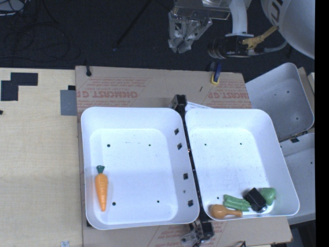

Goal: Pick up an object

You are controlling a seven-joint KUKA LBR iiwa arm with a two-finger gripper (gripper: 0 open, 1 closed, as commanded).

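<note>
An orange toy carrot (101, 188) with a green top lies upright along the left wall of the left bin (128, 120). In the near right corner of the right bin (231, 120) sit a green pea pod (236, 203), a black block (255, 199), a green rounded piece (268, 193) and an orange-tan pear-shaped toy (223, 211), all bunched together. My gripper (184, 41) hangs high at the top of the view, beyond the far edge of the bins, with nothing visible between its fingers.
Both bins rest on a cardboard sheet (154, 89) on the wooden bench. A black clip (179, 102) joins the bins at the far end of the divider. A small blue-and-yellow item (216, 72) stands on the cardboard's far edge. A grey panel (288, 94) lies right.
</note>
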